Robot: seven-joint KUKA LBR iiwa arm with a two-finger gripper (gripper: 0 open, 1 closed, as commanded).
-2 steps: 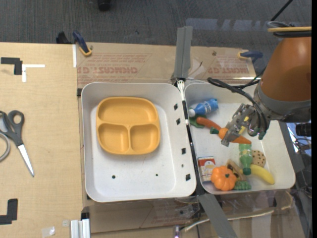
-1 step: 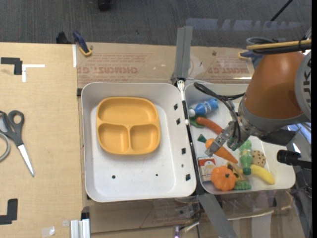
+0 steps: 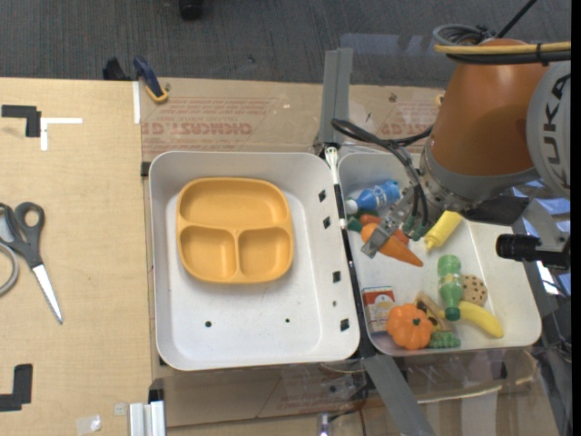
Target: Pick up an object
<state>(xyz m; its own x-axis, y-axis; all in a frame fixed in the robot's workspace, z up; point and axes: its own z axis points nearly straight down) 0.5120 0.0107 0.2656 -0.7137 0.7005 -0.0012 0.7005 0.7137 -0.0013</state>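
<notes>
My pincer (image 3: 397,228) sits low in the right bin (image 3: 522,330), finger state indeterminate, directly over the toy carrot (image 3: 397,246), whose long axis runs left-right.

On your left, a pair of scissors (image 3: 27,248) with grey handles lies on the wooden tabletop (image 3: 73,325), well apart from the bins. Near the top edge of the tabletop you see a blue and yellow clamp (image 3: 151,80). Brown cardboard (image 3: 227,121) with printed red letters lies behind the bins.
</notes>
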